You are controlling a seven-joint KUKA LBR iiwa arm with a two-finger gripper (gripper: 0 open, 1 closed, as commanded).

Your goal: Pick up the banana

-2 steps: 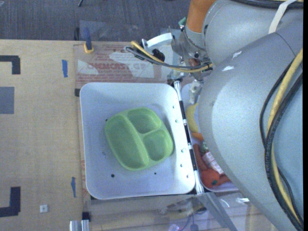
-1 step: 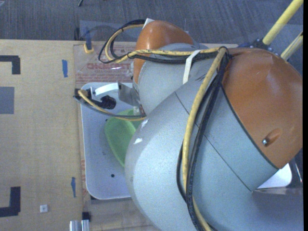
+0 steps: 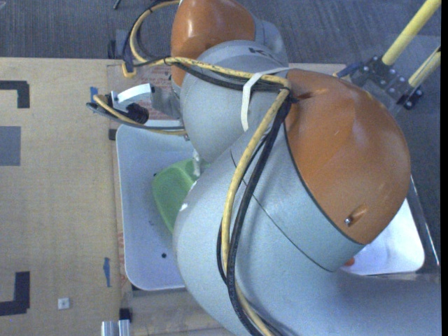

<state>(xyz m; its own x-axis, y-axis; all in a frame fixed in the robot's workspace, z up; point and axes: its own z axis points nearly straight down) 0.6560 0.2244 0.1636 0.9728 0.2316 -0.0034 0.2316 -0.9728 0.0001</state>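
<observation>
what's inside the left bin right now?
In the left bin, a light green object shows, partly covered by the arm. The arm hides most of the bin's right side, so what else lies there cannot be told.

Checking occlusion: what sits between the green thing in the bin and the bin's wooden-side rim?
Bare white bin floor lies between the green thing and that rim, seen in the camera view.

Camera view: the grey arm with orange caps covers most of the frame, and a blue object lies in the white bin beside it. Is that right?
Not quite. The object in the white bin is green, not blue, as the camera view shows. The rest holds: the grey arm with orange caps covers most of the frame, and the green object lies partly hidden beside it.
</observation>
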